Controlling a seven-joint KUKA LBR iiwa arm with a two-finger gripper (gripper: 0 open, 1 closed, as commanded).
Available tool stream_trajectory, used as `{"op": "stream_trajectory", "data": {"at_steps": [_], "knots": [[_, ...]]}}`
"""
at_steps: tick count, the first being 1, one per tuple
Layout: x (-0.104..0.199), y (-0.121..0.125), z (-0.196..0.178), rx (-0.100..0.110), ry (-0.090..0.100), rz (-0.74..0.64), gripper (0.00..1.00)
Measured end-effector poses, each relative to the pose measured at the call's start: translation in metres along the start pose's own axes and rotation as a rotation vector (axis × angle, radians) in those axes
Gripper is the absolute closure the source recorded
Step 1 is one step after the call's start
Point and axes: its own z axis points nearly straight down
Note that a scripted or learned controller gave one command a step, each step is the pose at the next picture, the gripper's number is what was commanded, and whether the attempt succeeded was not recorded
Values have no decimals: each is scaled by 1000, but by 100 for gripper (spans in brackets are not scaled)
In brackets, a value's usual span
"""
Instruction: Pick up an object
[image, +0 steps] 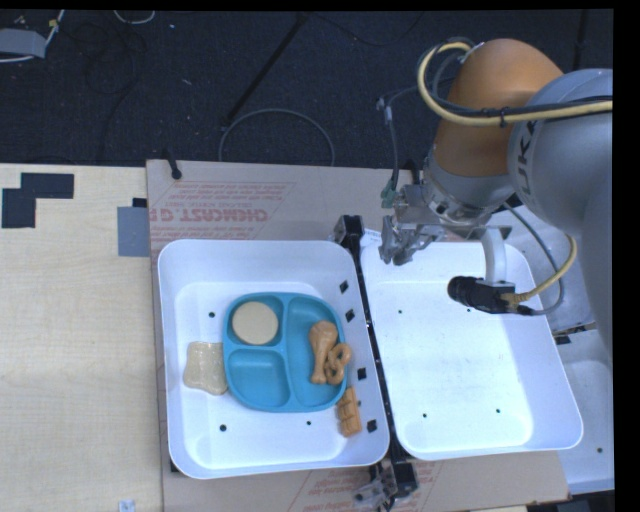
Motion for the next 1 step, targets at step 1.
{"op": "stream_trajectory", "data": {"at_steps": [1], "knots": [[49,8,0,1,0,-1,100]]}}
